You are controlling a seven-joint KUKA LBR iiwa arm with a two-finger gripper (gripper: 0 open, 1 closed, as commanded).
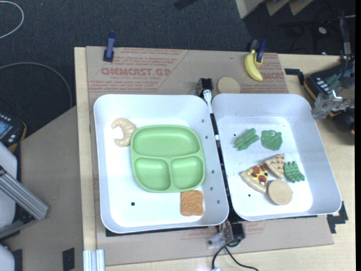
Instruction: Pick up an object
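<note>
Two white bins (107,168) rest on a tan surface (84,95) printed with red lettering. One bin holds a pale green divided tray (167,157), a cream croissant (123,130) and an orange-brown piece (192,202). The other holds dark green items (246,139), yellow pizza slices (256,175) dotted red, and a tan round biscuit (279,192). A yellow banana (253,66) lies on the lettering.

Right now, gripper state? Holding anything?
Gripper: at the right bin's far right corner, above the rim; open or closed cannot be told, and nothing is seen held.
</note>
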